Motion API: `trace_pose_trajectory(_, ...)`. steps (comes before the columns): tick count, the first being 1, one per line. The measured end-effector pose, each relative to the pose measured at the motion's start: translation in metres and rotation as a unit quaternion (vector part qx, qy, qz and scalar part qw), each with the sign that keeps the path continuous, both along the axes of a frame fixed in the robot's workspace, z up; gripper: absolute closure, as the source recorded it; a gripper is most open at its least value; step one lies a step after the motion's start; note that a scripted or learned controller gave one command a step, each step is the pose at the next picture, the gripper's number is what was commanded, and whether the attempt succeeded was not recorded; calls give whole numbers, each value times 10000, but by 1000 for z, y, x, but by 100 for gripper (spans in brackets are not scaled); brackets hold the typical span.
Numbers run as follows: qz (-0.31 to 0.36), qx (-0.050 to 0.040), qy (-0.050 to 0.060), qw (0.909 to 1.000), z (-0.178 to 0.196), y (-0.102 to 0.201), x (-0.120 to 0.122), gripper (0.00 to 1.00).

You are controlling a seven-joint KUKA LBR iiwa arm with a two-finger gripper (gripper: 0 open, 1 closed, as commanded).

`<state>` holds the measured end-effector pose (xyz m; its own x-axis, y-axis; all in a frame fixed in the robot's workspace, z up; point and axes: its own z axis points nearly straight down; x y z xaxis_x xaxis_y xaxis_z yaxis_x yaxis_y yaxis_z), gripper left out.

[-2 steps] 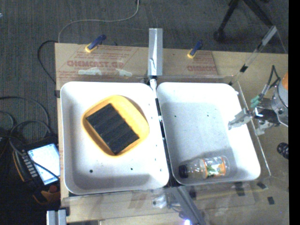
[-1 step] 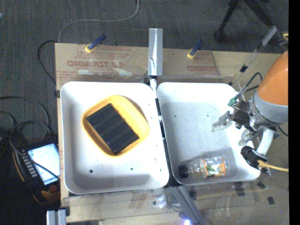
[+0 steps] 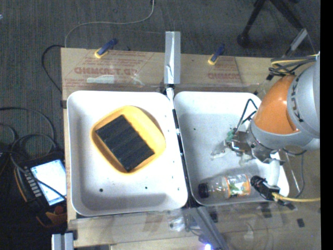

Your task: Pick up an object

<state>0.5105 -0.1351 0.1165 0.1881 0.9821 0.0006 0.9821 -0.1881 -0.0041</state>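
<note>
My pincer (image 3: 229, 142) hangs over the right bin (image 3: 208, 119), above a bottle (image 3: 229, 186) lying there; I cannot tell its opening.

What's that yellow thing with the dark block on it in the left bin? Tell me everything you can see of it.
It is a yellow sponge with rounded corners, soft and foam-like by its look, topped by a dark scouring pad crossed by shallow grooves. It lies flat, pad upward, turned at a slant to the bin's edges, on the floor of the left bin, slightly toward the far side. Only the bin floor touches it; the arm is over the other bin.
</note>
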Motion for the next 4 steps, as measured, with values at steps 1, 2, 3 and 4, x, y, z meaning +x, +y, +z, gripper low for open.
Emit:
trace_pose_trajectory(1, -223, -19, -9, 9997, 41, -65, 17, 0)
trace_pose_trajectory(2, 1696, -7, -16, 9855, 60, -81, -27, 0)
trace_pose_trajectory(3, 2219, -34, -79, 9750, -25, 3, -23, 0)
trace_pose_trajectory(4, 613, -9, -9, 9981, -17, -42, -27, 0)
